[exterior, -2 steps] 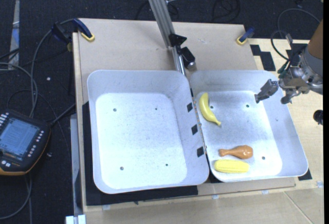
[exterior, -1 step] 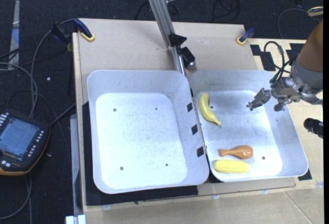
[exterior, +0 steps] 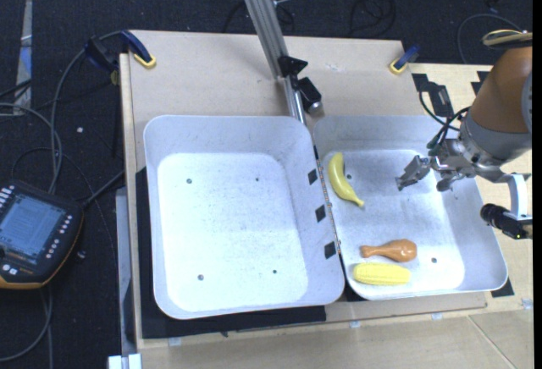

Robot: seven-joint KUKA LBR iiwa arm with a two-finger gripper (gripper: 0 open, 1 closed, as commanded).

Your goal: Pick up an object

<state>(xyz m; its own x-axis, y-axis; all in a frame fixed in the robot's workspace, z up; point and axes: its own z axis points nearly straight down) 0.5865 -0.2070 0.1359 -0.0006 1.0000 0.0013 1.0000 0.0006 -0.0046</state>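
Three toy foods lie in the right bin (exterior: pixel 474 270). A yellow banana (exterior: pixel 342 179) rests near the bin's left wall. An orange-brown chicken drumstick (exterior: pixel 391 251) sits toward the front, and a yellow corn cob (exterior: pixel 381 274) lies just in front of it. My gripper (exterior: pixel 429 175) hangs over the bin's right half, well to the right of the banana and behind the drumstick. Its two fingers stand apart with nothing between them.
The left bin (exterior: pixel 161 181) adjoins the right one along a middle ridge with black clips. A slanted metal pole (exterior: pixel 267 16) rises from behind the bins. Yellow clamps (exterior: pixel 144 61) hold the board's back corners. A teach pendant (exterior: pixel 30 232) lies on the floor at left.
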